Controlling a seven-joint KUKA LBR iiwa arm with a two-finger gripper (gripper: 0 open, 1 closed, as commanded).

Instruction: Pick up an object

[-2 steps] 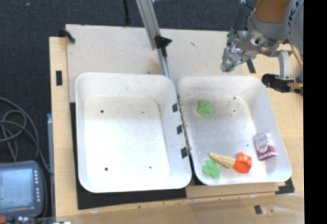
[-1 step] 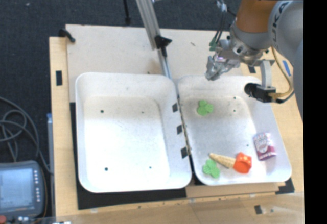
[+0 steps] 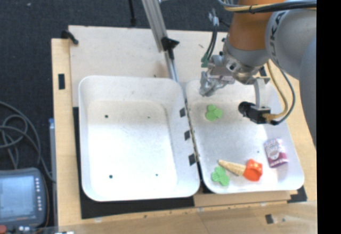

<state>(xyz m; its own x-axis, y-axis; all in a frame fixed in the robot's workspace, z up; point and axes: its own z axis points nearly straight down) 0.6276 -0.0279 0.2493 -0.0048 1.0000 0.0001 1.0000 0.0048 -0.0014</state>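
**— Caller:** While the gripper (image 3: 209,88) is hung low over the far end of the right bin (image 3: 290,174), the approach step is judged to be in hand; nothing has been lifted yet. A green clover-shaped piece (image 3: 213,113) is seen just beside and below the tip, lying flat on the bin floor.

**— Analyst:** Agreed. Can anything be made out between the fingers?

**— Caller:** Nothing is seen clamped there. How wide they are set cannot be told from this slant; the tip is read only as a grey cluster.

**— Analyst:** And the other candidates?

**— Caller:** Well apart, along the near edge: a second green piece (image 3: 220,176), a tan cone (image 3: 230,166) touching an orange block (image 3: 253,170), and a pink packet (image 3: 275,152) by the right wall. The left bin (image 3: 90,94) is passed over.

**— Analyst:** So the next move?

**— Caller:** A short shift toward the clover and a straight descent would be called for, then a close. The piece is thin, so a miss is easily imagined.

**— Analyst:** Pose?

**— Caller:** The arm (image 3: 256,19) is reached in from the right, wrist pointed steeply down.
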